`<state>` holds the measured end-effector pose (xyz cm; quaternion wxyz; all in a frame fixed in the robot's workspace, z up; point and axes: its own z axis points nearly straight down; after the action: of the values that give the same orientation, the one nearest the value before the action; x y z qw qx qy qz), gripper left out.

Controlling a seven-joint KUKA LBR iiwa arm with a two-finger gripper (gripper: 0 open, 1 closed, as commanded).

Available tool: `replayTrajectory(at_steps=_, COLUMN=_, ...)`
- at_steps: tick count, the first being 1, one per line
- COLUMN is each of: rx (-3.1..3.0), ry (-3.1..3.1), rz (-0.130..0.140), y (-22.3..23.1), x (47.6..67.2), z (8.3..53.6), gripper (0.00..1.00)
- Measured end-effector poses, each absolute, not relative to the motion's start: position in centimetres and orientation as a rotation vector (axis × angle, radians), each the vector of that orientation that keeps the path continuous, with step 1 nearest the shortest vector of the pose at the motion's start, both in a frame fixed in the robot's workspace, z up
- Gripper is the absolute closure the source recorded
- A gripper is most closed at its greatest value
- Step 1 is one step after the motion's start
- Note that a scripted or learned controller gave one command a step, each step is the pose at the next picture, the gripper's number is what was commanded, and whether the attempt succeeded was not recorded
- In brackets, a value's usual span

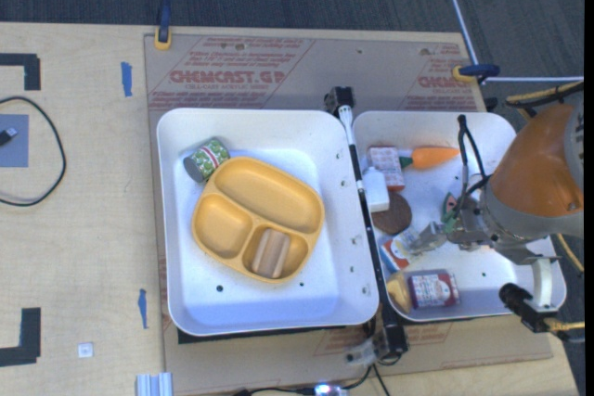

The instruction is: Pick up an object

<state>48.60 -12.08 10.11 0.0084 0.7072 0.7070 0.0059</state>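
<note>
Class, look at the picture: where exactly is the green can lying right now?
The green can lies in the left bin, in its upper-left corner, right beside the upper-left edge of the yellow divided tray.

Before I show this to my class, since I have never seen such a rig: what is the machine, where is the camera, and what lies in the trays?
One camera looks down at a slant on a bench with two white bins. The grey and orange robot arm reaches in from the right over the right bin. That bin holds a carrot, a small can, a brown disc and other small items. The left bin holds a yellow divided plate and a green can. Whether anything is held is unclear.
</note>
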Motion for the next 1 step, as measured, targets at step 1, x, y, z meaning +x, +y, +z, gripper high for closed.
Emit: replayTrajectory(at_steps=1, rx=2.207, ry=2.21, rz=0.025, y=-11.93, x=48.79, z=11.15, gripper=1.0)
